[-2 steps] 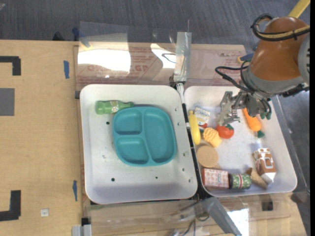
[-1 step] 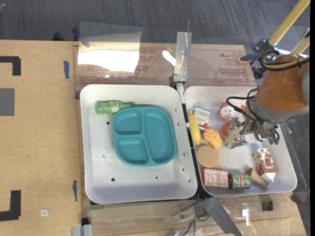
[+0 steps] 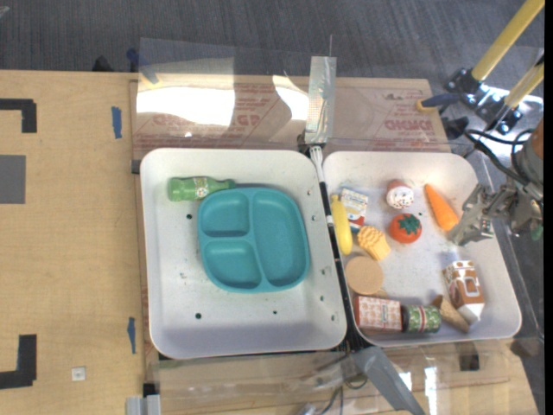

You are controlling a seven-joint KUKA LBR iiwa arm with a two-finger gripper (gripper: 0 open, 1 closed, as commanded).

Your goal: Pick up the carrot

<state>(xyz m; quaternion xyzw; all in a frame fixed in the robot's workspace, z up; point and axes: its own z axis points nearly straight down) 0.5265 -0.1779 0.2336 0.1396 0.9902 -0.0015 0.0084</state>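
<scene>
My gripper (image 3: pixel 478 219) sits just beside the carrot (image 3: pixel 441 207), at its 4 o'clock. The carrot lies free in the right bin (image 3: pixel 505 314). I cannot tell the gripper's state.

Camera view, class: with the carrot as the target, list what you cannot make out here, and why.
- Gripper: small, blurred metal parts by the right bin's edge; its state is unreadable.
- Arm: cut off by the right edge.
- Carrot: whether the gripper touches it is too small to tell.
- Labels on the can and carton: too small to read.
</scene>
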